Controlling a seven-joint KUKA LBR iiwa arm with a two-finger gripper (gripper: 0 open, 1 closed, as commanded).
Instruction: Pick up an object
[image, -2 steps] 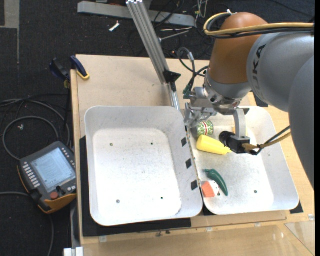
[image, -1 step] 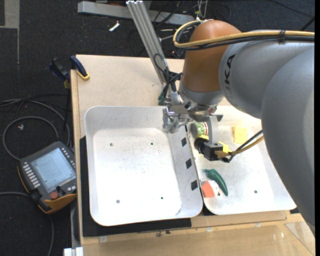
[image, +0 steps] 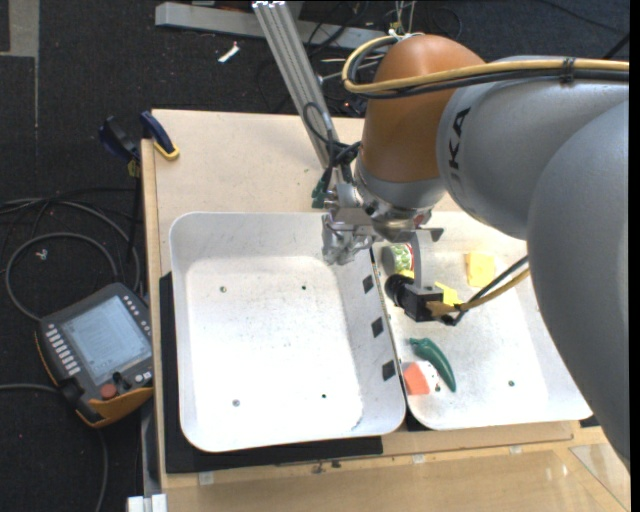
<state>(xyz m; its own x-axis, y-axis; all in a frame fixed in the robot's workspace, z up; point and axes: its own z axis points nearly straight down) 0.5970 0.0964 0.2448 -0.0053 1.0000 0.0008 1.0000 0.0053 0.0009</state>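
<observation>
Looming nearest the lens, the arm (image: 540, 150) reaches in from 3 o'clock and sets its jaws low over the rim where the two bins meet, at the 1 o'clock corner of the left bin (image: 260, 330); whether they are released or clenched cannot be told. Pickable things all lie in the right bin (image: 520, 340): greenish item (image: 400, 257) just beside the jaws at 3 o'clock, yellow block (image: 480, 267) further that way, green pepper-shaped piece (image: 433, 361) touching an orange-and-white piece (image: 420, 380) at 5 o'clock. Judgement: jaws sit on the divide, likely approaching the nearest item; nothing lifted yet.
</observation>
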